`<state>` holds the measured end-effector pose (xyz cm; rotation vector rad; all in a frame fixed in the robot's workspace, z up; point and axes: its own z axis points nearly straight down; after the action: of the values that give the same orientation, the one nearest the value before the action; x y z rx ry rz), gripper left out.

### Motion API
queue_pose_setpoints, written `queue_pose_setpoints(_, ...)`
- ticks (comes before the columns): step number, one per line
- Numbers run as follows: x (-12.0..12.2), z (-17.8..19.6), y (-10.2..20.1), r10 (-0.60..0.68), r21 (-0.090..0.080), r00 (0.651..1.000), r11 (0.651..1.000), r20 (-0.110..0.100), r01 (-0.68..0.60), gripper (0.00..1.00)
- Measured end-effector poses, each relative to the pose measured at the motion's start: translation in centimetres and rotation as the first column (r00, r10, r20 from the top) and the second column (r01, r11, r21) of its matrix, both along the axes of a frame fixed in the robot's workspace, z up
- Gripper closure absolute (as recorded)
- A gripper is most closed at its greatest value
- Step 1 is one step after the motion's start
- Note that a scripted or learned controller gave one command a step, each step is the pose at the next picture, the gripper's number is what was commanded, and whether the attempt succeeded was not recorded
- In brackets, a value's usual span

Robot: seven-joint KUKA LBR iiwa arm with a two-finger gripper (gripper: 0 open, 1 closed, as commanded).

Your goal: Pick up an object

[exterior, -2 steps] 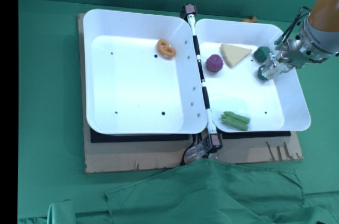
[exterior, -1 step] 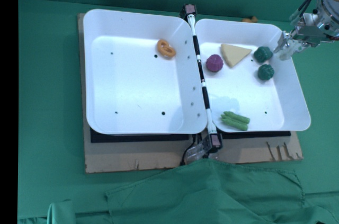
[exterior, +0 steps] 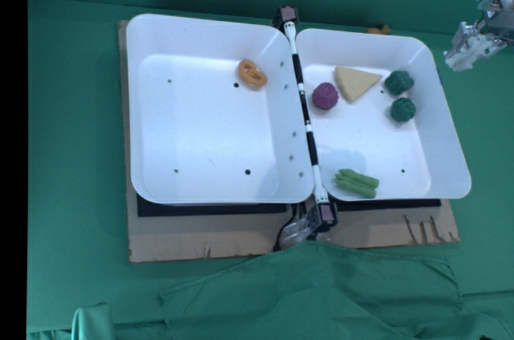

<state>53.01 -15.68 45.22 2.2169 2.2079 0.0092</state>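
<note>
The right bin [exterior: 438,170] holds a purple round piece [exterior: 325,96], a tan cheese-like wedge [exterior: 356,81], two dark green broccoli pieces [exterior: 398,82] [exterior: 403,109] and a bunch of green beans [exterior: 356,182]. An orange pretzel [exterior: 252,73] lies in the left bin [exterior: 161,161] near its back right corner. My gripper [exterior: 464,51] hangs at the far right, outside the right bin's back right corner and well apart from all the objects. Nothing shows between its fingers.
A black and white striped bar [exterior: 303,109] runs between the two bins. Both bins rest on a cardboard sheet [exterior: 201,246] over green cloth. Rumpled green fabric [exterior: 321,290] lies along the front edge. A small orange thing [exterior: 378,30] sits behind the right bin.
</note>
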Motion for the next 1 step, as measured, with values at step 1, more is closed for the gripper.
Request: queue_pose_setpoints(1, -3.32, -1.72, 0.92, 0.0, 0.005, 1.0, 1.0, -0.012, 0.001, 1.0)
